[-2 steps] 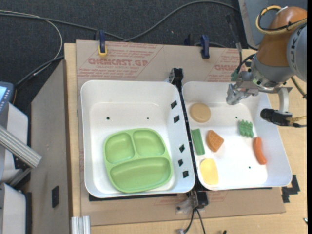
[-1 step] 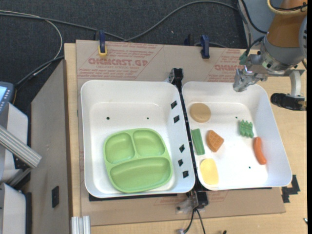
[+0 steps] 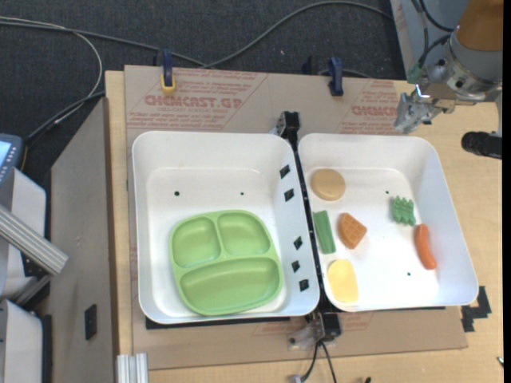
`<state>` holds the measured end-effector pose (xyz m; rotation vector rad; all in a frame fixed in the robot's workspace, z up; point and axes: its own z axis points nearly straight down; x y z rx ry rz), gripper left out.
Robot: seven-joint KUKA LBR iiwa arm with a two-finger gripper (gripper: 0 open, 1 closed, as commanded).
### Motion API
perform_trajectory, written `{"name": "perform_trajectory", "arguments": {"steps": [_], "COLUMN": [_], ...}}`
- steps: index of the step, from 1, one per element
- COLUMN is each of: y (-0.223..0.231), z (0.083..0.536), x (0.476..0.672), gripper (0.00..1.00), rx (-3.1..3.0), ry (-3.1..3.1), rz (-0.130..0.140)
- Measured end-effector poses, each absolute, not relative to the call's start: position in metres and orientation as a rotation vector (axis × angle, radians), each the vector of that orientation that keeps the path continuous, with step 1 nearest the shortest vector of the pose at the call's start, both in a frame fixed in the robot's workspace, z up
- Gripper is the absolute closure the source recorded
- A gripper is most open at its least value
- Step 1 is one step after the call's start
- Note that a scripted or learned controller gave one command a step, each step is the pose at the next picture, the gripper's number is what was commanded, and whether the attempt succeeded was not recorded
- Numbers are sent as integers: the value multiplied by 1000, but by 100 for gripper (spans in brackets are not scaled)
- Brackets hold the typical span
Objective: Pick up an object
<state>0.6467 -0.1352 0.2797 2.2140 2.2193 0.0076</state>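
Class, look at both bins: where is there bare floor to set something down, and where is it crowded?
Left bin: bare along the far wall, behind the green tray. Right bin: bare middle strip between the orange wedge and the carrot. Crowded beside the divider, where the bun, green stick and yellow piece sit.

A robotics lab: two shallow white plastic bins [image 3: 363,146] sit on brown printed cardboard [image 3: 200,98] clamped to the tabletop by blue clips [image 3: 335,76], with black cables [image 3: 239,42] trailing across dark carpet [image 3: 96,6].
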Motion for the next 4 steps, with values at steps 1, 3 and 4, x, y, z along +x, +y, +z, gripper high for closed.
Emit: {"name": "perform_trajectory", "arguments": {"steps": [1,3,4], "y": [-80,29,77], "z": [279,268,264], "x": [649,628,622], "gripper": [100,100,100], "rx": [2216,2217,2217], "ry": [2229,2233,2231], "rz": [1,-2,-1]}}
